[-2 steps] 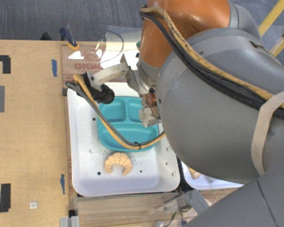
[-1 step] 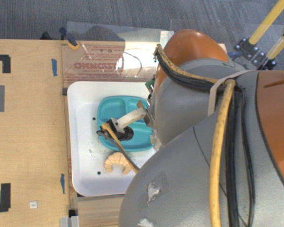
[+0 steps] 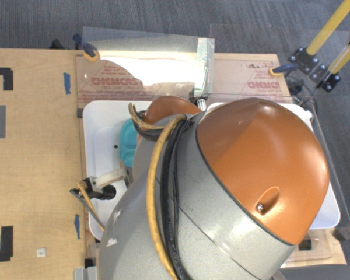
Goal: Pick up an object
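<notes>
Looming close under the camera, the grey arm with its orange band covers most of both bins. Its bulk lies over the spot where the pincer works, so I cannot tell whether the pincer is open, closed or gripping anything. For the same reason, places are given from the arm's lower end rather than from the pincer.

A yellow cable and black hoses run along the arm's left flank, up to a second, smaller orange part.

- The left bin shows as a strip of white floor and rim just left of the arm.
- A teal object lies in that bin, against the arm's outline and partly covered by it.
- A cream piece with a black end sits in the same bin, nearer the camera than the teal object. Thin dark and yellowish strands lie beside it at the bin's left rim. What these are is unclear.
- The right bin peeks out past the orange band.

Behind the bins stand a cardboard sheet with red lettering and a clear panel. The plywood worktop carries black marks and bits of blue tape.
</notes>
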`<state>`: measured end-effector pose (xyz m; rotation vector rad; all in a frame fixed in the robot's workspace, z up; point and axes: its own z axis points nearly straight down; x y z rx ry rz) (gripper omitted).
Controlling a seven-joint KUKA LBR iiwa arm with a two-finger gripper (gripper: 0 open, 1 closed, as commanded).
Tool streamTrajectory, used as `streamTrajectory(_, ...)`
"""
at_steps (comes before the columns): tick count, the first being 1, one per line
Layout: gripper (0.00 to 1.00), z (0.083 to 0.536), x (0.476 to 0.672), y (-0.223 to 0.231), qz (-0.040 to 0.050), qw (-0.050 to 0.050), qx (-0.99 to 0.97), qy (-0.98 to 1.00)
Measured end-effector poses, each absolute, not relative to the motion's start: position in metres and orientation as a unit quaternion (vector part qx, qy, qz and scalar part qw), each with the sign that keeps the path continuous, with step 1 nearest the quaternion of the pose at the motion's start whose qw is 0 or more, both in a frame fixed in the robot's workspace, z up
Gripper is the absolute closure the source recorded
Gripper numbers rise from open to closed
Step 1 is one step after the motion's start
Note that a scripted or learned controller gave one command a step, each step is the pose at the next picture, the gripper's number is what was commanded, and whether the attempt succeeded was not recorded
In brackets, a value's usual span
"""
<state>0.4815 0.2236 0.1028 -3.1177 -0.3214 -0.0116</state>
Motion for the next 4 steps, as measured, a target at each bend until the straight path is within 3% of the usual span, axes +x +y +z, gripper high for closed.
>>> streamTrajectory(1,1.0,0.249,0.481,0.226,-0.0046,0.002,-0.993,-0.122)
streamTrajectory(2,1.0,0.102,0.48,0.227,-0.0019,0.004,-0.995,-0.102)
streamTrajectory(3,1.0,0.258,0.481,0.226,-0.0043,0.002,-0.988,-0.155)
streamTrajectory(4,1.0,0.099,0.479,0.226,0.0009,0.002,-0.995,-0.103)
